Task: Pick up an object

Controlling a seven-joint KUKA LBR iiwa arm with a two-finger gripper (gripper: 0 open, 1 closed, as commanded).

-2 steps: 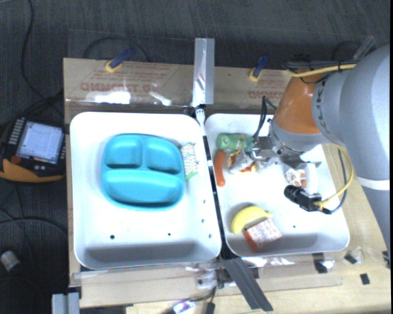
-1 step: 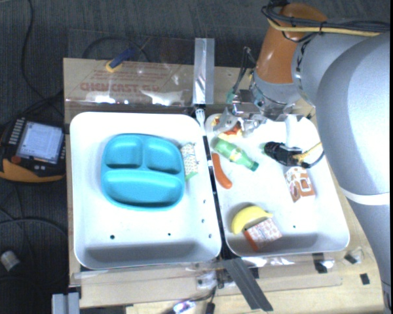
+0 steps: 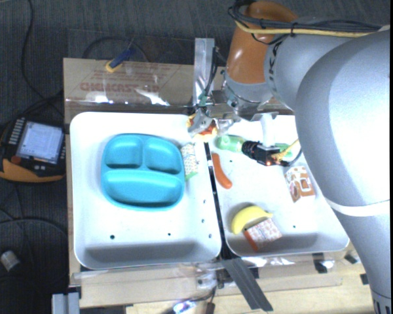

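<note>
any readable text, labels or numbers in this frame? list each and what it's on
Red lettering on the cardboard sheet behind the bins: too blurred to read.
Screen of the handheld device on the floor: lit, nothing legible.
Printed wrappers on the packet and the small box in the right bin: too small to read.

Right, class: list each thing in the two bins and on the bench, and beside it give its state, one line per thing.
Blue tray: flat in the left bin, right way up.
Sausage: lying on the divider between the bins.
Banana: lying in the right bin, touching the red packet.
Snack packet: lying flat, right bin.
Gripper: low over the bins' far edge; fingers unclear.
Handheld screen: lit.
</note>
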